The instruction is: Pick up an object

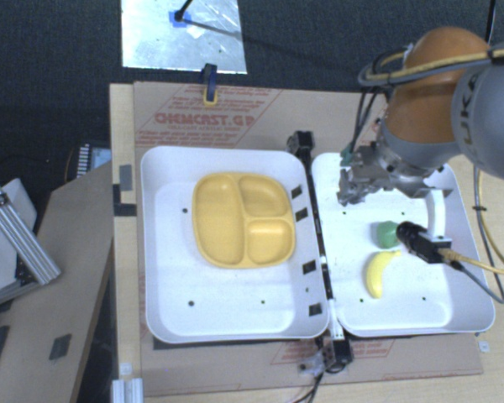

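A small green object (386, 233) lies in the right bin (403, 317), near its middle. Just below it lies a yellow toy banana (379, 274). My gripper (351, 190) hangs over the upper left part of the right bin, up and to the left of the green object and apart from it. Nothing shows in its grasp. The grey arm with its orange band (433, 82) hides the bin's far right corner. A black fitting with a cable (420, 240) sits right beside the green object.
The left bin (164, 309) holds a yellow divided plate (242, 219). A ridge with black clips (315, 242) separates the two bins. Cardboard (218, 116) lies under both, and a shiny sheet (183, 19) lies beyond.
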`<state>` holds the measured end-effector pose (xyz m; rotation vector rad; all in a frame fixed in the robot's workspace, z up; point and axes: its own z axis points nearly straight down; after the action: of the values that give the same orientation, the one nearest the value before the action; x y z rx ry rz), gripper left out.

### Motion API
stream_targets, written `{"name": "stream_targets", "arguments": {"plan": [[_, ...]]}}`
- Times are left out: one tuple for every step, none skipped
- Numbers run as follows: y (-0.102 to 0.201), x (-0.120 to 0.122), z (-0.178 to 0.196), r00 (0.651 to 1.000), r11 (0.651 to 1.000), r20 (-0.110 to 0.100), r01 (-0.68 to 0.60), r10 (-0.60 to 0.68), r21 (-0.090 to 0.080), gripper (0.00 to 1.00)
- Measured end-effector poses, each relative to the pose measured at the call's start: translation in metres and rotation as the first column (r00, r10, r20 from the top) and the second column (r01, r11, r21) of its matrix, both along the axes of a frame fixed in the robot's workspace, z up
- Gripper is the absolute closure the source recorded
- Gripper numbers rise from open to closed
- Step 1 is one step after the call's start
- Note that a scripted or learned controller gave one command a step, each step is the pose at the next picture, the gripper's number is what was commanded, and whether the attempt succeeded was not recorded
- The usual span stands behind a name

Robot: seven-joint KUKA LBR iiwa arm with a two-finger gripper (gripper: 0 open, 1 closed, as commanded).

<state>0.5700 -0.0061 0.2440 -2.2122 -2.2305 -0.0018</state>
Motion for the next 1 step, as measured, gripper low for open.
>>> {"name": "stream_targets", "arguments": {"plan": [[0.0561,-0.0078,-0.0102,1.0,1.0,0.0,-0.002,0.002,0.001,1.0]]}}
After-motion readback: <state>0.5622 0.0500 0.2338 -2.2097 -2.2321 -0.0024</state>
